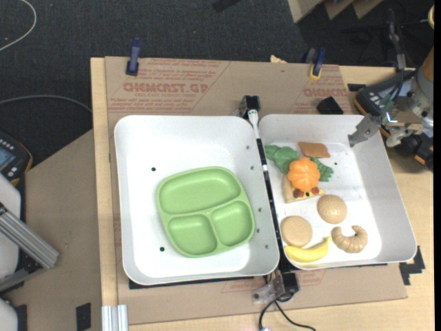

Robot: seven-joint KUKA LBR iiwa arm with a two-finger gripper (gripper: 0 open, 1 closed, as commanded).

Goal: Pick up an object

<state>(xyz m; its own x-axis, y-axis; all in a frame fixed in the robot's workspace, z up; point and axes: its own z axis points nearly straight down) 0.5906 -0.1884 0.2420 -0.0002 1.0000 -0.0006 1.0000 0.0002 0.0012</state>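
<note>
I see left bin [138,185] holding one green three-compartment plastic tray [205,211]. Right bin [386,185] holds toy food: one orange pumpkin [304,174] on leafy greens [281,157], brown slab [313,149], two round buns [331,208], croissant [351,238], banana [306,252] by near edge. Gripper [360,134] over right bin's far right corner, carrying nothing; open or shut, can't tell.

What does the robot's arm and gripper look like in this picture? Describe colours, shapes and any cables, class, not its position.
At the view's right edge the arm is a cluster of grey and silvery metal parts, with a dark cable running up from it. A small yellowish patch shows near its lower edge. The gripper ends in a slim, pale grey metal finger, flat and tapering. No markings are legible.
</note>
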